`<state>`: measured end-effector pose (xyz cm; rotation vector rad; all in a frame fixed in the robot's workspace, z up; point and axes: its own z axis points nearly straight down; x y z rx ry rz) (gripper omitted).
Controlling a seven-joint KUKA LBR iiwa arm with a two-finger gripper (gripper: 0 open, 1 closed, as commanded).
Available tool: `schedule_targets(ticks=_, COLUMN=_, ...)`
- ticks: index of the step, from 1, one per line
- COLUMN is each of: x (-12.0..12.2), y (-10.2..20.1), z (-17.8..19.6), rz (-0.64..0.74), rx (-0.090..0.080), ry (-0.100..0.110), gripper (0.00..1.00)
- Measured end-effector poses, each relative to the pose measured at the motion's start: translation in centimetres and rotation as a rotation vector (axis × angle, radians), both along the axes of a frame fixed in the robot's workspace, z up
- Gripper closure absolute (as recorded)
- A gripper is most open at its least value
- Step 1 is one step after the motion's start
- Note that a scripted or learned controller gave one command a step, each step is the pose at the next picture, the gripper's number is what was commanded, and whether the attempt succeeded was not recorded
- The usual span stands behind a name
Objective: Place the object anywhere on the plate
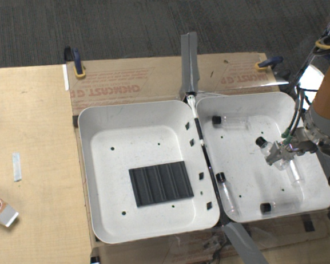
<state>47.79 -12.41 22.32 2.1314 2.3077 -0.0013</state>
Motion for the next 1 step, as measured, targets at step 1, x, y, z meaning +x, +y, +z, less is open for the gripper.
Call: schedule_targets(ticks=1, x=7.58, y=3.80, z=3.79, rz=0.061, rx=-0.001, ry=0.002, gripper=1.00)
